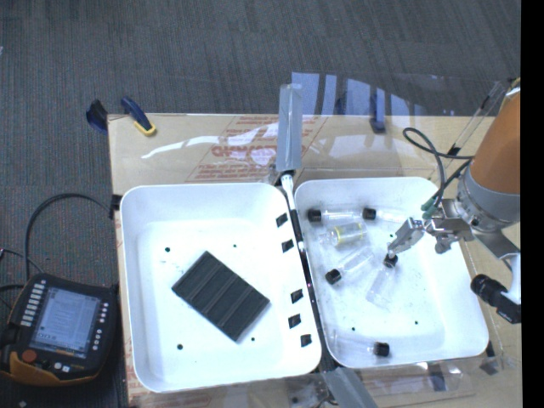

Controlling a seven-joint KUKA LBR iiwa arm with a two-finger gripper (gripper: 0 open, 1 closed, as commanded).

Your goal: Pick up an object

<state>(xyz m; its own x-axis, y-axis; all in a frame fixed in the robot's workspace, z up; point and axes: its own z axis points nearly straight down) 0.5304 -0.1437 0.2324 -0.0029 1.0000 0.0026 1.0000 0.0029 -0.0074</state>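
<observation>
End effector (406, 238), finger state indiscernible, hangs just above-right of clear vial (382, 284), whose long axis runs steeply toward it.

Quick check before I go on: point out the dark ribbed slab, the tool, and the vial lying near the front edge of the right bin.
Dark ribbed slab (221, 296): camera view, middle of its top face.
Tool (395, 250): camera view, at its fingertips.
Front vial (364, 347): camera view, on its clear body, left of the black cap.
</observation>
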